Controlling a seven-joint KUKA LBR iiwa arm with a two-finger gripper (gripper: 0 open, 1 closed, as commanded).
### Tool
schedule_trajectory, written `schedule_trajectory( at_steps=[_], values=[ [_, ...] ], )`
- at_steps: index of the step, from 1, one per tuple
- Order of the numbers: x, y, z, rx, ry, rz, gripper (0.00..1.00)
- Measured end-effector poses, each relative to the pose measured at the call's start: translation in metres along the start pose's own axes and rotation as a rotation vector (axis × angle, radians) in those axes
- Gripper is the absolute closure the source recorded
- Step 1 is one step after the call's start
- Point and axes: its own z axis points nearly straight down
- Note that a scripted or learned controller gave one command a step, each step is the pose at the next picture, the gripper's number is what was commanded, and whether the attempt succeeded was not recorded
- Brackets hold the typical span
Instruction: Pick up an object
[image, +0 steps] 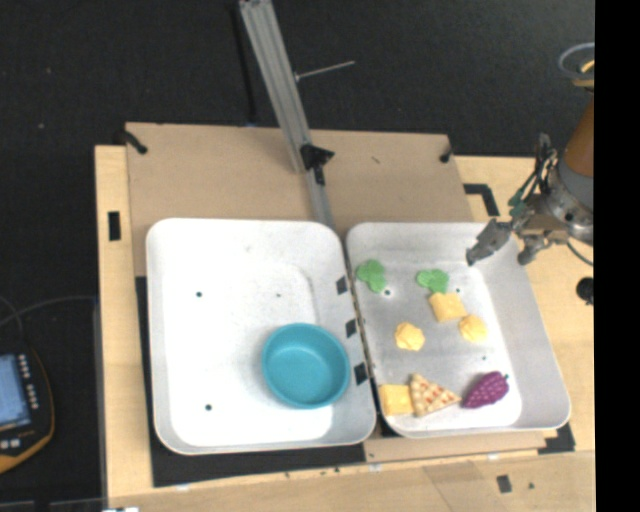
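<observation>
Two shallow white plastic bins fill mid-frame: the left bin (215, 270) holds a round blue bowl (305, 364) at its lower right; the right bin (535, 340) holds small toy foods, among them purple grapes (486, 389). At its upper right edge hangs the grey two-finger gripper (506, 244), fingers apart, clasping nothing.

Arm (575, 170) cut off at right edge.

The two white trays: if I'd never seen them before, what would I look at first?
Probably the blue bowl, bright and alone near the front of the left tray. Next, the little toy foods scattered in the right tray: purple grapes at its front right, a pizza slice beside them, yellow pieces and two green ones further back. The gripper hangs over that tray's back right corner.
</observation>
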Motion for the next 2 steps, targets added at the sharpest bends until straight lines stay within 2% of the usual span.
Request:
schedule_trajectory(
  at_steps=[1, 2],
  values=[
    [0.0, 0.0, 0.0, 0.0, -0.001, -0.001, 0.0],
    [-0.001, -0.003, 0.063, 0.006, 0.001, 0.003, 0.0]
  ],
)
